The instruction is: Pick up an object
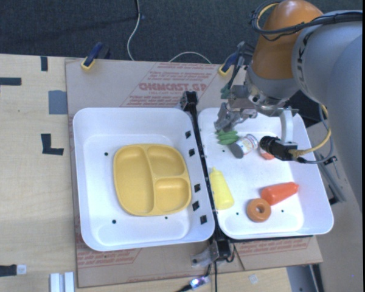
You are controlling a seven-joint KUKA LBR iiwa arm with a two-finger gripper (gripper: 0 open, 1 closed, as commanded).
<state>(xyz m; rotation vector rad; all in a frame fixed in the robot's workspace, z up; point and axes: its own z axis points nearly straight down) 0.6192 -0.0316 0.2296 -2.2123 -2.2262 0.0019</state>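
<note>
Pincer [226, 125] low over far-left part of right shallow white bin [304, 224], just above a small green object [227, 138]; finger spread cannot be told. Orange carrot-shaped toy [279, 191] and orange ring [258, 210] lie near-right. Yellow divided plastic tray [151, 179] sits in left white bin [85, 163].

Divided plate [151, 179] in left bin [85, 163]; carrot [280, 191], ring [258, 210], bottle [220, 189] in right bin [313, 221]
</note>
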